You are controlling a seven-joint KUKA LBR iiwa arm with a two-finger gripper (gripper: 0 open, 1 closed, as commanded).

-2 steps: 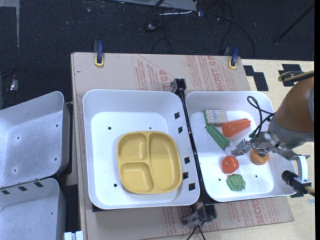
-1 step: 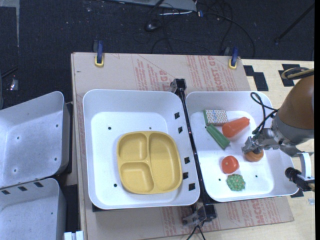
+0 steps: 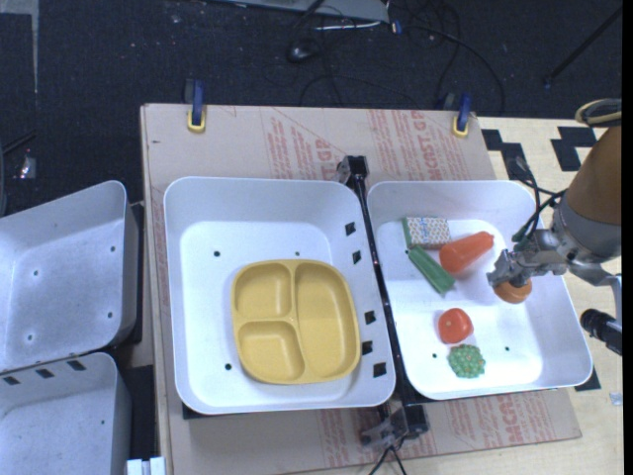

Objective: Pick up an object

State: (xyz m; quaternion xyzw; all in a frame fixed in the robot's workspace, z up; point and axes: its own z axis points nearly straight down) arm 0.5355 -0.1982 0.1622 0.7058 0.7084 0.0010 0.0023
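Note:
In the right bin (image 3: 554, 349) lie several toy foods. A speckled block (image 3: 427, 230) sits at the back, with a green vegetable (image 3: 431, 269) and an orange carrot (image 3: 466, 251) beside it. Nearer the front are a red tomato (image 3: 455, 325) and a green broccoli piece (image 3: 466, 361). My gripper (image 3: 516, 268) reaches in from the right and sits low over the bin's right side. A small orange round object (image 3: 512, 291) lies directly under its tip, partly hidden by it. I cannot tell whether that object is gripped or just resting on the bin floor.
The left bin (image 3: 198, 226) holds a yellow divided plate (image 3: 295, 322). A black divider (image 3: 374, 285) runs between the two bins. The grey arm with its orange band (image 3: 598, 181) comes over the right bin's right wall. White trays (image 3: 59, 265) lie off the bench at the left.

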